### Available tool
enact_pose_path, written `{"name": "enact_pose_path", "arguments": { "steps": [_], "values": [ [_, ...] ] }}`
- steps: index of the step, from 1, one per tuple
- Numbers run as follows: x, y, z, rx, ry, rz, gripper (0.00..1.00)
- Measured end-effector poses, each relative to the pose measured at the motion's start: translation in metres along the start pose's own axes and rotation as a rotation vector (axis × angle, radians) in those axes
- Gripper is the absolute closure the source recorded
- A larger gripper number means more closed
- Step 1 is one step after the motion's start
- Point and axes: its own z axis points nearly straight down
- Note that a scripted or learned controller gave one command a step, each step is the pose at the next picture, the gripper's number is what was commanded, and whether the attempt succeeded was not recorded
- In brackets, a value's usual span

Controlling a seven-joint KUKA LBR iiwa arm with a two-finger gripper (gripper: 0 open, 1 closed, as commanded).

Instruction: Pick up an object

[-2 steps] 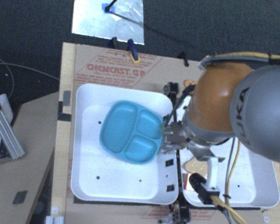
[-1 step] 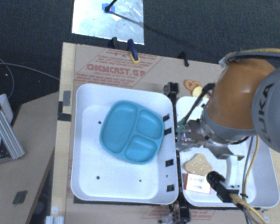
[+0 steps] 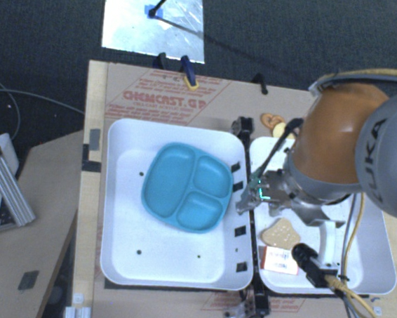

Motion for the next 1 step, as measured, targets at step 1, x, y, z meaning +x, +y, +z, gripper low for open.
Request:
{"name": "enact_pose_path", "arguments": {
  "steps": [1],
  "values": [
    [0.048,0.0243,0.0732,-0.001,0.002,-0.002,0.0]
  ]
}}
